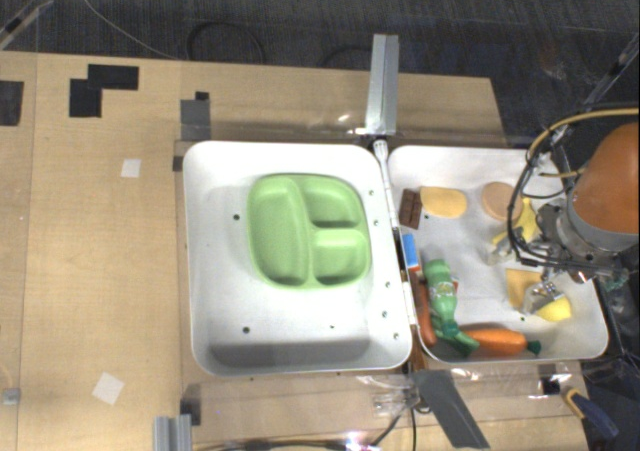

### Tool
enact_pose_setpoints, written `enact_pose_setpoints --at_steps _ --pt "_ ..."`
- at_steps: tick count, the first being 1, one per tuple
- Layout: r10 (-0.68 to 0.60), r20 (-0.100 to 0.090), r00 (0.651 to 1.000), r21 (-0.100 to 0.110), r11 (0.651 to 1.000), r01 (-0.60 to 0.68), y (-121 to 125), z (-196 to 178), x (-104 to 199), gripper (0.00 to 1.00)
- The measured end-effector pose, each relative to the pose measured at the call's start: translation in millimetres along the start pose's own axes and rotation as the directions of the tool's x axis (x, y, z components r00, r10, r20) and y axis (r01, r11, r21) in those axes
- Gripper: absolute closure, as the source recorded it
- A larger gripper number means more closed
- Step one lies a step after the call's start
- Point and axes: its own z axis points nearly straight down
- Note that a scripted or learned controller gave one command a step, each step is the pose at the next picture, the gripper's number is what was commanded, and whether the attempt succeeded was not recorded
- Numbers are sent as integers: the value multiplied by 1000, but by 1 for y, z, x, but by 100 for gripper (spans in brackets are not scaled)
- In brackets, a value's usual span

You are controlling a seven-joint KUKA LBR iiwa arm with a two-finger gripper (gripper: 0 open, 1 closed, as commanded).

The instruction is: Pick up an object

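Currently the gripper hangs low over the right side of the right bin, above a cluster of yellow pieces: a yellow wedge just left of it and a small yellow piece just below. Jaw state: cannot tell, the wrist and cables hide the tips.

Judged step: closing in on one of the yellow items. To do it well, centre on a single piece rather than straddling two, descend straight, and keep off the bin's right wall.

Other candidates: toy carrot along the near wall, green toy, two round tan pieces at the far side. Green divided plate sits in the left bin.

Labels: no legible writing; a blue strip by the divider is too small to read.
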Motion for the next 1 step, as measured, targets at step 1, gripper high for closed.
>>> enact_pose_setpoints --at_steps 1 --pt "12 3 1000 0 1000 -12 8 0 19 0"
